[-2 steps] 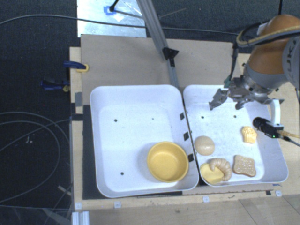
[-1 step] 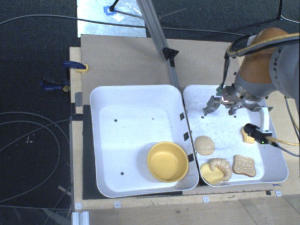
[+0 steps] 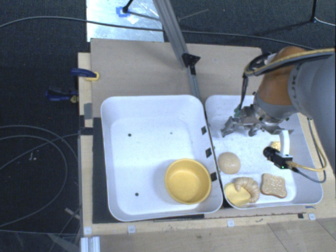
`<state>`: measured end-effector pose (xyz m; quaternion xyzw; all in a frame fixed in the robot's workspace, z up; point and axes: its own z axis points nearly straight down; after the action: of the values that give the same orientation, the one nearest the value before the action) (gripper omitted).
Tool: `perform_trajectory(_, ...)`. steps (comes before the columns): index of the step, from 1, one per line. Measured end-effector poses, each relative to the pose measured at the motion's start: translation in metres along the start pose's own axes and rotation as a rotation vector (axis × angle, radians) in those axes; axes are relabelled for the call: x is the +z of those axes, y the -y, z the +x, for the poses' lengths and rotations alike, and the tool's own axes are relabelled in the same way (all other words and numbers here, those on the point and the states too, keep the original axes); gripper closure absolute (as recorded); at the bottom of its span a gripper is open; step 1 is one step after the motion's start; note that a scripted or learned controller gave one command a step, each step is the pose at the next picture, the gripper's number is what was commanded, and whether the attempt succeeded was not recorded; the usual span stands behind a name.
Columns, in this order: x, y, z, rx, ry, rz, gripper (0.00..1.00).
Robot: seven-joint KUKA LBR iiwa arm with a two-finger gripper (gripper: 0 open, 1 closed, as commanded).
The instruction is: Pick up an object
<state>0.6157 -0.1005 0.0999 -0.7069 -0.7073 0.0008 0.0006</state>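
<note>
Gripper (image 3: 237, 127) hangs over the right bin (image 3: 315, 193), fingers spread apart with nothing between them as far as I can tell. The bread roll (image 3: 229, 163), croissant (image 3: 248, 187) and toast slice (image 3: 274, 185) lie below it; a yellow bowl (image 3: 188, 180) sits in the left bin (image 3: 121, 140).

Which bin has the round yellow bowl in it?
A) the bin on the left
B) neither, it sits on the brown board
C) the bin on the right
A: the round yellow bowl sits in the near right corner of the left shallow white bin, while the croissant, the slice of toast and the pale round bun lie in the right shallow white bin.
</note>
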Motion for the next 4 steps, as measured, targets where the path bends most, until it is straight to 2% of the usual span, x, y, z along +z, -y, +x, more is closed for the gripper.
perform_trajectory(1,-0.014,-0.002,0.0,0.0,0.001,-0.007,1.0)
perform_trajectory(2,-0.079,-0.004,-0.003,-0.003,0.001,-0.009,1.0)
perform_trajectory(4,-0.163,-0.006,-0.004,-0.005,0.001,-0.008,1.0)
